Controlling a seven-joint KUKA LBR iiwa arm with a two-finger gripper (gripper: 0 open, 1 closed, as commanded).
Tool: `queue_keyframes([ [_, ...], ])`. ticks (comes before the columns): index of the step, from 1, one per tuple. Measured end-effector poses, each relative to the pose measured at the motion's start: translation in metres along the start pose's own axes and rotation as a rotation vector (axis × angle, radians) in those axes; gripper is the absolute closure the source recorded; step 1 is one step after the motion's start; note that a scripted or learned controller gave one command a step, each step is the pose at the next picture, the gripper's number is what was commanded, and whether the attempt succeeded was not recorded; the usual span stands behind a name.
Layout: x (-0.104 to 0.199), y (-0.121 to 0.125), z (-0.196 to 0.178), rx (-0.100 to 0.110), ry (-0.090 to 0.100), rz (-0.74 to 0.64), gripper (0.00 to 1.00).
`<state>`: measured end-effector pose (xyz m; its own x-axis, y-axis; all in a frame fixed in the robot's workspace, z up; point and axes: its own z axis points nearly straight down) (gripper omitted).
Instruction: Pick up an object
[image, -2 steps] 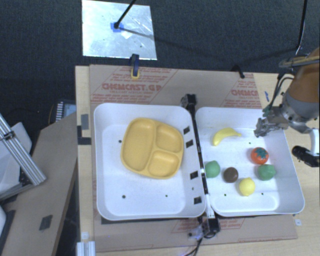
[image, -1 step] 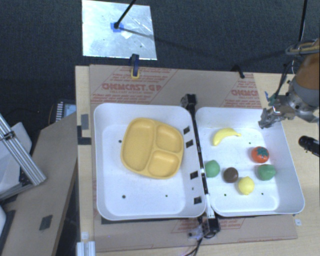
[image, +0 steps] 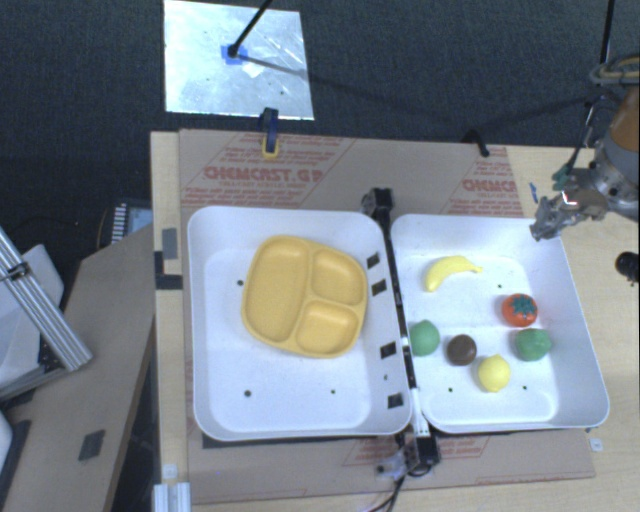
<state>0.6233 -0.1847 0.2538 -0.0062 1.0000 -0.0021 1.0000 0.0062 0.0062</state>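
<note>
The right bin (image: 575, 395) holds a yellow banana (image: 449, 271), a red tomato-like fruit (image: 518, 310), a green ball (image: 425, 337), a brown ball (image: 461, 349), a yellow lemon (image: 493, 373) and a green lumpy fruit (image: 532, 344). My gripper (image: 552, 219) hangs at the far right, above the back right corner of this bin, well apart from all the fruit. Nothing shows between its tips.
The left bin (image: 215, 390) carries a yellow divided plate (image: 303, 295). A black divider with clips (image: 390, 300) runs between the bins. Cardboard (image: 330, 170) lies under both. A shiny sheet (image: 238, 60) rests on the dark floor behind.
</note>
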Motion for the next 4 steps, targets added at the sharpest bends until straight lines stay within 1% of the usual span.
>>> queue_keyframes([
  [1,0.057,-0.012,-0.005,0.005,0.002,-0.002,1.0],
  [2,0.103,-0.019,-0.009,0.004,0.002,-0.002,1.0],
  [3,0.149,-0.031,0.004,0.006,0.002,-0.001,1.0],
  [4,0.204,-0.035,-0.001,0.005,0.003,-0.003,1.0],
])
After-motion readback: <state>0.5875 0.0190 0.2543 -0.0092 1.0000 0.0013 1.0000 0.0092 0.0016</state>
